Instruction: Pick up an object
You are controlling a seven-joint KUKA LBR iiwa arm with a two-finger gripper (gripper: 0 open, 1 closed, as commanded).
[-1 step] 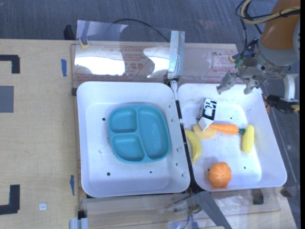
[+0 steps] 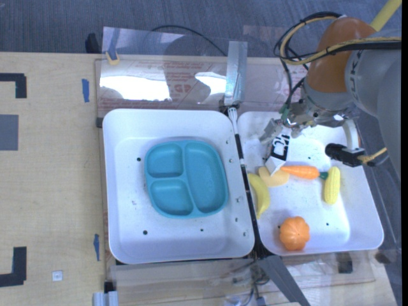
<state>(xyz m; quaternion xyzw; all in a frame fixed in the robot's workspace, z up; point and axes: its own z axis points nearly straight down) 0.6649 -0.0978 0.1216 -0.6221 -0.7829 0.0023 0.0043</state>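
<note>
Gripper (image 2: pixel 278 146): low in right bin (image 2: pixel 366 225), far-left corner, poised beside carrot (image 2: pixel 299 171); finger state indiscernible.

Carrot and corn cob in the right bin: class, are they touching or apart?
Cannot tell. In the camera view the carrot's green tip reaches the corn cob's upper end, with no plain gap or contact showing.

Right bin (image 2: pixel 357 231): open floor along the near right corner and the far right strip. Middle crowded: carrot (image 2: pixel 299 171), corn cob (image 2: pixel 331 185) and banana (image 2: pixel 260 193) lie close together; orange (image 2: pixel 294 233) sits alone near the front. Gripper (image 2: pixel 280 139) occupies the far left corner. Left bin (image 2: pixel 124 190): blue divided plate (image 2: pixel 187 178) fills the centre, bare margin all round.
</note>
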